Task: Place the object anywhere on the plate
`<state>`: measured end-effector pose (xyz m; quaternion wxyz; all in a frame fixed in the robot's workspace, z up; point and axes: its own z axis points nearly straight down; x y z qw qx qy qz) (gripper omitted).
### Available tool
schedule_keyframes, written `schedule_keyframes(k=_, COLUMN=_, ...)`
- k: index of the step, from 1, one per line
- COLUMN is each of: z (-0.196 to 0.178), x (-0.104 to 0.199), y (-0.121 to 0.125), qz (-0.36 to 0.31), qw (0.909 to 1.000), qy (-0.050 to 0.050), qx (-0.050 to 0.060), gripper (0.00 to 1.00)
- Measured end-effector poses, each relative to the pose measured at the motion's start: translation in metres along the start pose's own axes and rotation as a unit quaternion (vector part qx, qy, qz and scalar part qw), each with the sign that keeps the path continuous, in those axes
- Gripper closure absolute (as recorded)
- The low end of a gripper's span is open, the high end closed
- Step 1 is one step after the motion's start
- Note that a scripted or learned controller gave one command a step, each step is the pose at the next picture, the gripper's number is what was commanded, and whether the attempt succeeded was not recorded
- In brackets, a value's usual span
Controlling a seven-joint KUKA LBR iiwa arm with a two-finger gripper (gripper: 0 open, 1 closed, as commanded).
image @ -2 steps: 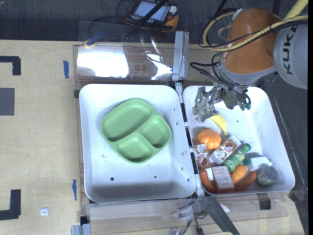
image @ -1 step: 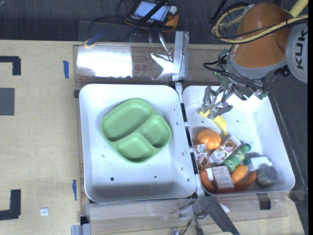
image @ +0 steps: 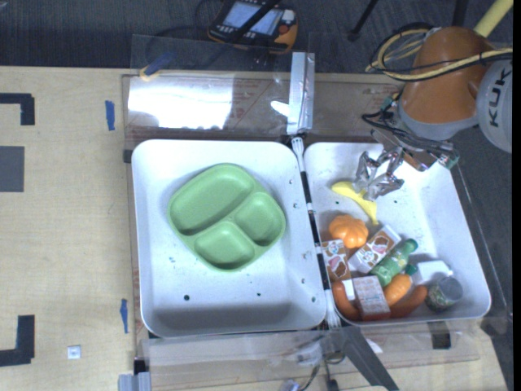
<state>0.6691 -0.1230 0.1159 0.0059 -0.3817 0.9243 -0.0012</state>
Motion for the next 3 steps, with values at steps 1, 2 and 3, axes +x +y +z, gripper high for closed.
schedule_keyframes(k=1, z=-0.071, x=-0.053, y=0.053, qz=-0.128, qw=0.9918, qy=0.000, qx=-0.002, gripper=1.00)
schedule_keyframes(k=2, z=-0.070, x=-0.010, y=0.072, qz=-0.284, qw=0.9588, qy=0.002, qx=-0.004, gripper=1.00)
schedule_keyframes(k=3, z=-0.070, x=-0.063, y=0.066, qz=-0.431, qw=0.9024, qy=0.000, qx=-0.003, gripper=1.00)
